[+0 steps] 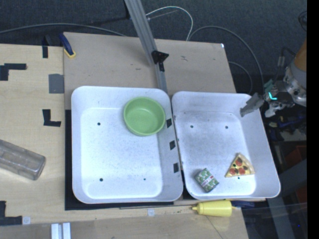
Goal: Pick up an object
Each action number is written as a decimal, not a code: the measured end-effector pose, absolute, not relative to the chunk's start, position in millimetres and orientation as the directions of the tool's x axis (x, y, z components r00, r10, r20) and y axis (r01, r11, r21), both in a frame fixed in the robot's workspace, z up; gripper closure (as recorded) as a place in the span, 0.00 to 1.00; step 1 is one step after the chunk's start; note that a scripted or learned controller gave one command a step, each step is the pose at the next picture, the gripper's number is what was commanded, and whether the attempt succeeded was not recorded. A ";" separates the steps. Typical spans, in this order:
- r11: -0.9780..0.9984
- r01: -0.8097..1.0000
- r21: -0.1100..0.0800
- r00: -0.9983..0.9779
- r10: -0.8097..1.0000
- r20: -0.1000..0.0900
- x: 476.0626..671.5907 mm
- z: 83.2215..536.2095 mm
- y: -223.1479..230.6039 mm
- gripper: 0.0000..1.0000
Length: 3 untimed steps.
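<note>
A: Camera view. The grey two-finger gripper (pixel 253 105) hangs at the upper right rim of the right-hand shallow white plastic bin (pixel 209 108). Whether the tips are apart or together, I cannot tell; nothing seen between them.

B: Candidates?

A: Below the gripper and slightly left, near the bin's front wall: a triangular toy pizza slice, orange with red spots (pixel 239 166). Further left of that, a small green patterned packet (pixel 206 179), tilted. Both well apart from the gripper. Far to its left, in the left-hand white bin (pixel 84 133), a pale green round plastic bowl (pixel 144 116).

B: Step?

A: Approach, I judge; no pick made. Next move calls for travel down-frame over the pizza slice, then a descent with fingers spread either side of it.
</note>
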<state>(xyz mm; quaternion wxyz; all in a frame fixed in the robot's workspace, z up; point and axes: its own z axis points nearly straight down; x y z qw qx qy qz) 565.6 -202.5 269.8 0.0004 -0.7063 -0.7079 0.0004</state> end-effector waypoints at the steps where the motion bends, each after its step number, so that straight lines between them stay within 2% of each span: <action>1: 0.001 1.000 -0.007 -0.001 1.000 0.001 567.5 207.2 -206.8 0.00; 3: 0.002 1.000 -0.004 -0.002 1.000 -0.001 568.0 89.2 -207.5 0.00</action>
